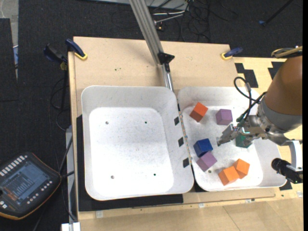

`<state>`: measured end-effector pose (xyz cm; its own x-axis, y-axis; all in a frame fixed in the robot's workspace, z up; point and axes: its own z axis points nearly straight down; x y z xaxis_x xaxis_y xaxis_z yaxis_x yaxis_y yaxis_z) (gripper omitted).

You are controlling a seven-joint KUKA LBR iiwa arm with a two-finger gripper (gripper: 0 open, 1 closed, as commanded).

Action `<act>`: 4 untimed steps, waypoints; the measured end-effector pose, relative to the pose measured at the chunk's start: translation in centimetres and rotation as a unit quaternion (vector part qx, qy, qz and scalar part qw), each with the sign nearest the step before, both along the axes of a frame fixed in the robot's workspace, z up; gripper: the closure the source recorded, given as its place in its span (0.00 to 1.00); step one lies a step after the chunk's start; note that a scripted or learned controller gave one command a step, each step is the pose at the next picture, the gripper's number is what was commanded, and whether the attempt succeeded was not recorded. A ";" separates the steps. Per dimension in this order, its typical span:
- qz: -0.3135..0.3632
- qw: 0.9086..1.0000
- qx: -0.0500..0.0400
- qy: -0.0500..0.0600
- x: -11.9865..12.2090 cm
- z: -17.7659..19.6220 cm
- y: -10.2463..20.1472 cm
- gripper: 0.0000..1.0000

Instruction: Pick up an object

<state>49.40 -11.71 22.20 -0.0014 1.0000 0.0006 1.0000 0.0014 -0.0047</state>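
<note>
**Ana:** The arm (284,100) reaches in from the right over the right bin (250,93), and the gripper (230,137) hangs low in the middle of it. Whether that claw is released or clenched, I cannot tell from up here.

**Ben:** There's something green (244,141) right at the tool, just behind the tip. Could be a block, could be part of the hardware. Nothing sits plainly between the prongs, so no grasp to call.

**Ana:** Candidates all around, though. Blue cube (203,146) just left of the tip, with a purple cube (207,161) touching its near side. Two orange blocks (234,172) huddle at the near right. Far side has an orange cube (198,111) and another purple one (224,116), apart from each other.

**Ben:** That blue-purple pairing looks like the risk. A descent there probably lands a prong on the neighbour and shoves both toward the bin wall instead of closing on one.

**Ana:** Same with the orange pair: too snug for a clean straddle. And the left bin (96,129) offers nothing to aim at.

**Ben:** The far cubes seem safer, having room around them.
</note>
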 end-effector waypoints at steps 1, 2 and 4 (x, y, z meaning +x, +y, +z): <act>-0.001 1.000 0.000 -0.002 0.1 0.2 0.0 0.00; -0.001 1.000 0.000 0.001 0.1 -6.1 0.4 0.00; 0.000 1.000 0.000 -0.011 1.2 -10.5 0.1 0.00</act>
